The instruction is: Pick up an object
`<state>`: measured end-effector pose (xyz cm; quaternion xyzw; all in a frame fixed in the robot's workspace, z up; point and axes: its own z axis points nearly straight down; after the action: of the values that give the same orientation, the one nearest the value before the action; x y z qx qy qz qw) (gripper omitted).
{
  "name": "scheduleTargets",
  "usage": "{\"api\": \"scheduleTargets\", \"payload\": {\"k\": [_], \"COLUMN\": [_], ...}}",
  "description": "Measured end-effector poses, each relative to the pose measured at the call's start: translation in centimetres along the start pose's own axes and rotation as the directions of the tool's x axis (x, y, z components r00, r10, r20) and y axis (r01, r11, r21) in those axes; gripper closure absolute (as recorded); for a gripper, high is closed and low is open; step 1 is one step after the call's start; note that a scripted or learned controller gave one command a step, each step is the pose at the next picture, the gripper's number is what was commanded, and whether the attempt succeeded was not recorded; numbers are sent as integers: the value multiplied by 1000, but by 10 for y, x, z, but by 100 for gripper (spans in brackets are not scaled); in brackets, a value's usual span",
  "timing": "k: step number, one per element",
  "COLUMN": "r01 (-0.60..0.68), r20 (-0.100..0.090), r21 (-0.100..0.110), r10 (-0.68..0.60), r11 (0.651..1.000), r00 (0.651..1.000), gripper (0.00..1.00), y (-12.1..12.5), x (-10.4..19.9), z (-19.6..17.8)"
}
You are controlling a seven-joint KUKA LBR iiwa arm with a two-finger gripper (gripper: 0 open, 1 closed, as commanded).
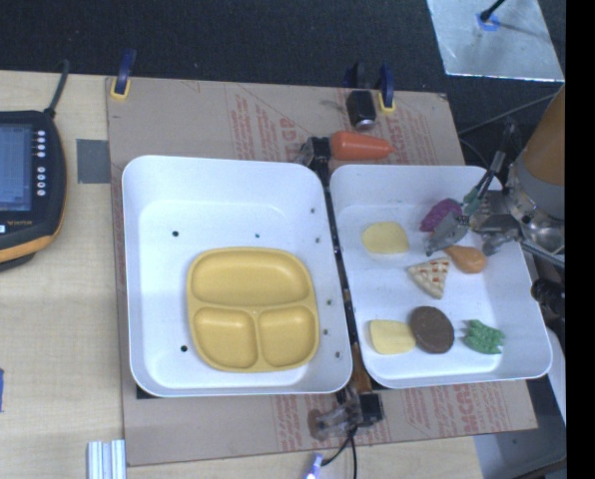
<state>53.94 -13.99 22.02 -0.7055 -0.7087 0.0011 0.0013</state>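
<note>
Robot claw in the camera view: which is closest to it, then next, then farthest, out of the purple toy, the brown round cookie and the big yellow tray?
1. purple toy: right beside the gripper, in the right bin.
2. brown round cookie: lower in the same bin.
3. yellow tray: in the left bin.

a yellow three-part tray (252,309) lies in the left white bin (148,188). a handheld control pendant (13,186) rests at the desk's left edge. an orange carrot-like toy (360,147) sits just beyond the bins.
</note>
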Motion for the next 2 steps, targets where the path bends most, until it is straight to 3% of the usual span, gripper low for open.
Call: {"api": "scheduleTargets", "payload": {"k": [1,2], "r01": [0,3], "r20": [0,2], "r21": [3,1], "r10": [0,-3], "r11": [1000,1000], "r00": [1000,1000], "gripper": [0,100], "y": [6,7], "x": [-17,-18], "z": [126,114]}}
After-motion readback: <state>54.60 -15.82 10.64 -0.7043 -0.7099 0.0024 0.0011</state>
